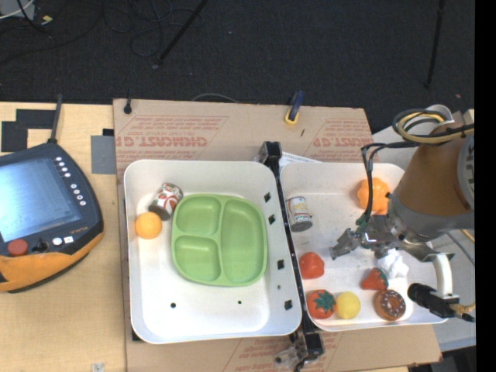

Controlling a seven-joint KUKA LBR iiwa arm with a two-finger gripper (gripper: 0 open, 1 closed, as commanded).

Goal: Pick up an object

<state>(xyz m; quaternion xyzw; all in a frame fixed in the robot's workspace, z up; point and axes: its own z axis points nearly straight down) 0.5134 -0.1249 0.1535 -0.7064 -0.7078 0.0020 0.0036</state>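
Arm low over the right bin, among the toys.

The gripper hangs with its dark fingers spread apart and nothing between them. A red toy lies at its eight o'clock, a small can at ten o'clock, and an orange fruit at one o'clock; the green plate sits in the left bin.

The arm is a thick rounded cylinder that looks brownish orange on its broad upper part, with a grey section beneath it toward 7 o'clock. Yellow and black cables loop above it at 12 o'clock. The gripper at 8 o'clock is a dark metal assembly with small angular parts. A white curved piece sits at 5 o'clock.
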